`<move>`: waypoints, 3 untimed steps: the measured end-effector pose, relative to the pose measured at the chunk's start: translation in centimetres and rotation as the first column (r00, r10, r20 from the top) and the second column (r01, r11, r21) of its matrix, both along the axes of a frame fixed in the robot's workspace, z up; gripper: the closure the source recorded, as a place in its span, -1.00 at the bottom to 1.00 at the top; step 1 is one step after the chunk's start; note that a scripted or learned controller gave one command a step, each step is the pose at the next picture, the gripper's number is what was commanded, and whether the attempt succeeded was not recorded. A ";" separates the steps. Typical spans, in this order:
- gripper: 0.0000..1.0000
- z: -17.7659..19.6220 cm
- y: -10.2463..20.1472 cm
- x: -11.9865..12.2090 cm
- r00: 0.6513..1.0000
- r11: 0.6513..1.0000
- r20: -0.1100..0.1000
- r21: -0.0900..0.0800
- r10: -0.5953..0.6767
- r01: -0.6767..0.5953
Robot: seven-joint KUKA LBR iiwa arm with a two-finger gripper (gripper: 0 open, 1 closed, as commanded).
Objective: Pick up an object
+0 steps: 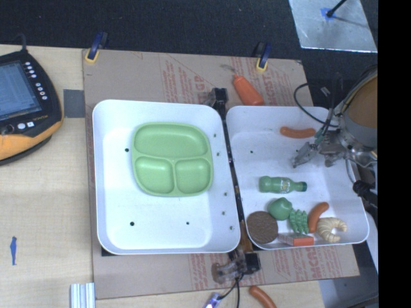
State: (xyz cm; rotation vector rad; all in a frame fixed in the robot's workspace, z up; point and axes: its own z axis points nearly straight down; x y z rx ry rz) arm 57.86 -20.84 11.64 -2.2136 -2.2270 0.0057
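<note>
While the arm reaches in from the right edge of the table, things stand thus.
Tool: the tool (302,160) hangs over the upper middle of the right bin (257,124), its fingers spread apart with nothing between them.
Sausage: an orange sausage (298,132) lies near the bin's far wall, just beyond the tool and apart from it.
Green bottle: a green bottle (281,185) lies on its side at the bin's middle, below the tool, not touching it.
Near corner pile: a brown disc (262,226), a green round piece (280,208), a ridged green piece (298,221), a second orange sausage (317,215) and a pale croissant (331,228) crowd the bin's near edge; a small red-and-grey item (297,240) lies against the near wall.
Left bin: the left bin (115,223) holds a green divided plate (172,158), lying flat toward its far side.
Outside the bins: an orange carrot (247,90) lies on the cardboard beyond the right bin; a teach pendant (26,104) rests at the table's left edge.
</note>
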 end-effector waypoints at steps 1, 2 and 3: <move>-1.00 -2.2 0.0 7.8 1.000 1.000 0.003 0.001 -0.003 0.003; -1.00 -2.4 1.5 7.8 1.000 1.000 0.001 0.002 -0.003 0.003; -1.00 -2.4 2.4 7.7 1.000 1.000 -0.001 0.003 -0.003 0.003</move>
